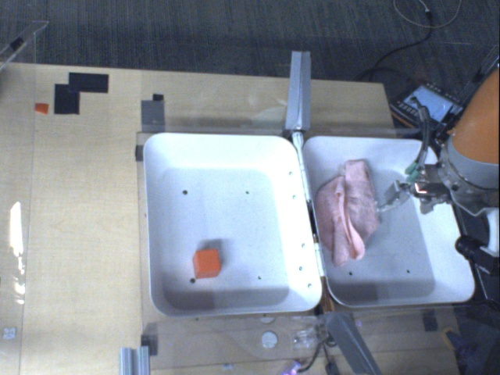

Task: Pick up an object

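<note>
A pink cloth (349, 209) is seen lying crumpled in the right bin (406, 283), on its left side, close to the wall between the 2 bins. The hand (393, 197) is seen low over the right bin, just beside the cloth's right edge. Whether the cloth is touched can't be told. Nothing is seen between the fingers. Whether the fingers are apart or together can't be told, as the hand is small & blurred. The grey arm (461, 180) w/ its orange band is seen at the right. A small orange block (207, 263) is seen in the left bin (226, 158), near the front left corner. Both bins are set side by side on the pale wood worktop (78, 233).
</note>
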Action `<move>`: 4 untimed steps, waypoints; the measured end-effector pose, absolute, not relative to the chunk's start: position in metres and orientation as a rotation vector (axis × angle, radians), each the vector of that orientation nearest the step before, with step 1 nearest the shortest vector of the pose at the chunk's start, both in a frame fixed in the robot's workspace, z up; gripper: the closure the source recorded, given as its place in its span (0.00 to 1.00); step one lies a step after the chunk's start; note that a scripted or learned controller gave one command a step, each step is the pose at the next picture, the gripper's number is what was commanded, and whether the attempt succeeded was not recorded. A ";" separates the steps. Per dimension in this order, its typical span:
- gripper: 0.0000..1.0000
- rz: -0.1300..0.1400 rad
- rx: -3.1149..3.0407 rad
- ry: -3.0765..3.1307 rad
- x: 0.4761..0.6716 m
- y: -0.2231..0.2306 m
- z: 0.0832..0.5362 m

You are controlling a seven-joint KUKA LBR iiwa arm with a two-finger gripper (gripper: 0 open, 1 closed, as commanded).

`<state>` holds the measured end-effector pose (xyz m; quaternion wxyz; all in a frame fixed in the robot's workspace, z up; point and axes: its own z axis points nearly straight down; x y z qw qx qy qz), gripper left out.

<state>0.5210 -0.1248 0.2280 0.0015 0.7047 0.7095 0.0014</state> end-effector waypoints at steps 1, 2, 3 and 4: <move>0.00 0.011 2.119 2.307 0.537 -0.099 0.097; 0.00 0.018 2.254 2.171 0.582 -0.108 0.091; 0.00 0.013 2.112 2.311 0.624 -0.113 0.091; 0.00 0.008 2.055 2.368 0.672 -0.140 0.089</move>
